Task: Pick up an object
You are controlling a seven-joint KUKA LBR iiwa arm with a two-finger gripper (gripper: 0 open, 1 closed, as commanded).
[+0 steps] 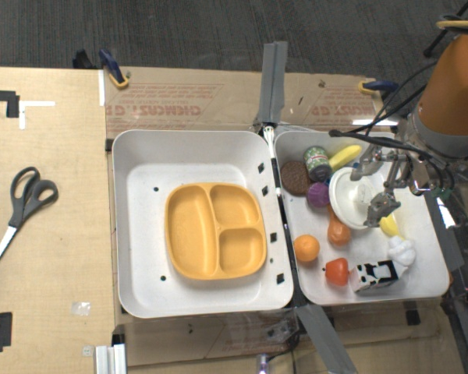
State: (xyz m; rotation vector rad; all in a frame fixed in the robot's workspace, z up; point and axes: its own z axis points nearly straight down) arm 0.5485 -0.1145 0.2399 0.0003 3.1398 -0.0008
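My gripper (375,186) hangs over the right bin (429,287), above the right side of a white bowl (345,197). It is open and its fingers (384,203) hold nothing. Around the bowl lie a purple ball (318,195), a brown round cookie (295,177), a green-labelled can (317,160) and a yellow banana (344,157). A small yellow piece (388,224) sits just right of the bowl, partly under the gripper.
Nearer the front of the right bin are an orange fruit (306,247), an orange piece (338,231), a red tomato (336,270), a black-and-white carton (374,276) and a white lump (402,250). The left bin (132,232) holds a yellow divided plate (216,230). Scissors (23,201) lie on the bench at left.
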